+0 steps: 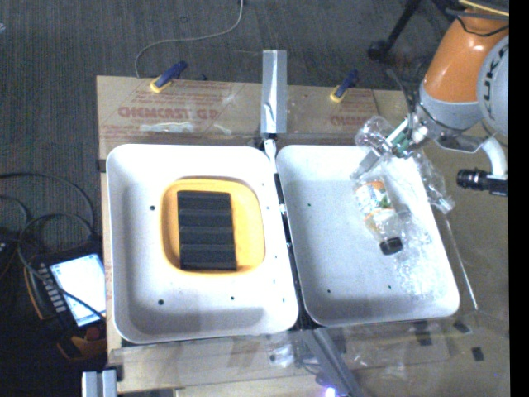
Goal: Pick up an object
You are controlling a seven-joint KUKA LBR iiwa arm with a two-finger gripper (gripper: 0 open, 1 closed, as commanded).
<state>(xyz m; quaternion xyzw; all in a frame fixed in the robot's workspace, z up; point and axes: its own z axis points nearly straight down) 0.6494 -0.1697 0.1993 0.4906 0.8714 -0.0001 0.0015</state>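
Hand (388,141) at right bin's (331,292) far edge, bottle (382,208) just below

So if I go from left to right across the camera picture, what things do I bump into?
Lit-screen tablet on the floor → yellow tray with black ribbed block → silver bar between the bins → clear plastic bottle with dark cap → grey-and-orange arm.

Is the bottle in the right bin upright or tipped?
Tipped: the clear plastic bottle lies on its side in the right bin, dark cap toward the near edge.

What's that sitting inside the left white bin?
In the left white bin lies a yellow rectangular tray holding a black ribbed block. Whatever is beneath them is covered.
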